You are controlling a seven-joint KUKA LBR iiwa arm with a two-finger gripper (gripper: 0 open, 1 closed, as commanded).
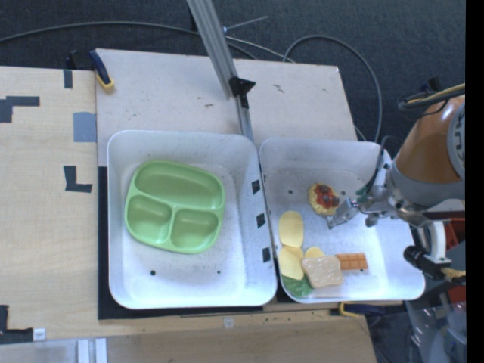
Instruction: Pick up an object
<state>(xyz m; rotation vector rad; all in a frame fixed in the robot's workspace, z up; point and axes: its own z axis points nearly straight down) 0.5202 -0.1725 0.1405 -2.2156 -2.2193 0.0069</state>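
Observation:
In the right bin lie several toy foods: a small yellow piece with a red top, two pale yellow slices, a tan bread slice, an orange wafer and a green leaf. My gripper hangs low over the bin, just right of the red-topped piece. Nothing shows between its fingers.
The left bin holds a green divided plate. A metal pole slants down to the bins' shared back edge. Cables run across the dark floor behind the bench. My arm stands over the right bin's right wall.

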